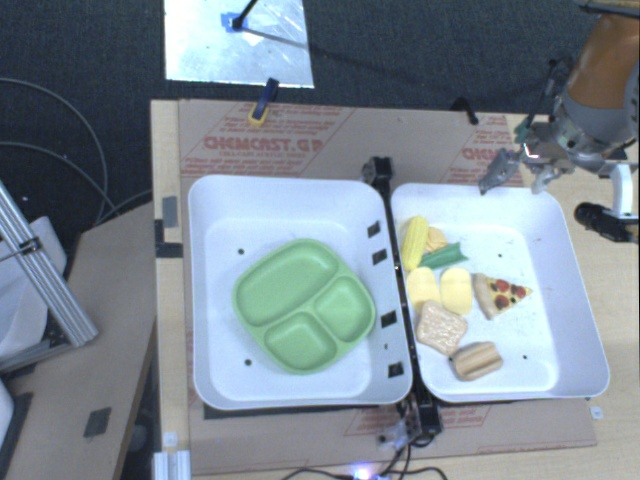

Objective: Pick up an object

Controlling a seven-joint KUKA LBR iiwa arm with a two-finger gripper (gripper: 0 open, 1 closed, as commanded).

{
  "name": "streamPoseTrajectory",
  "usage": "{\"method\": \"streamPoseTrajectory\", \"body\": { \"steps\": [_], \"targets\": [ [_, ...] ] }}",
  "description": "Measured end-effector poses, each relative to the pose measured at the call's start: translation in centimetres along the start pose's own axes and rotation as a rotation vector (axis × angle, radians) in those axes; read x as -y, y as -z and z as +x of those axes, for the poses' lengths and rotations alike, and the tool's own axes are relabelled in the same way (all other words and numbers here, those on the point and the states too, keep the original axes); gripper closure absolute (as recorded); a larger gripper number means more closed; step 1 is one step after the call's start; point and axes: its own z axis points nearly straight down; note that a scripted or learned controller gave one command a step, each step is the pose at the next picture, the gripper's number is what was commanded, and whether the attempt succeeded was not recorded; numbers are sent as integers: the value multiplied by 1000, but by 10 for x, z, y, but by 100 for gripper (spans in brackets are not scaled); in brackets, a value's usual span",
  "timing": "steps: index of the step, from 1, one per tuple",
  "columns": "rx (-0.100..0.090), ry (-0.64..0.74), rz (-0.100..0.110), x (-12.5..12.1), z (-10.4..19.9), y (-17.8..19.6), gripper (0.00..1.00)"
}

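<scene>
Arm at 2 o'clock of the frame, grey wrist with the orange band above it, hanging over the far right corner of the right bin (575, 268). Tool (520, 174) points down and toward 8 o'clock; its two fingers are spread apart with nothing between them, one fingertip (494, 179) just over the bin's far rim.

Right bin holds all the toy food, well apart from the tool, clustered by the bin's left wall. Corn cob (413, 242) at 11 o'clock of the cluster, green pea pod (444, 256) just beside it at 3 o'clock. Two yellow pieces (440, 288) side by side below those. Pizza slice (500, 293) at 3 o'clock of them, apart from the rest. Cracker (441, 326) touching the yellow pieces at 6 o'clock. Hot dog (476, 360) nearest the camera, at 5 o'clock of the cracker.

Left bin (215, 218) holds a green divided plate (303, 306), three compartments, tilted flat-on. Black clips (380, 173) join the bins at the middle seam. Both bins sit on a cardboard sheet (330, 138) on the worktop (110, 298). Nothing stands between the tool and the food.
</scene>
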Motion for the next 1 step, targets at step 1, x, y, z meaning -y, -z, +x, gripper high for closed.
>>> {"method": "streamPoseTrajectory", "body": {
  "steps": [1],
  "targets": [
    [-3,-4,11,86,4,-47,0]
  ]
}}
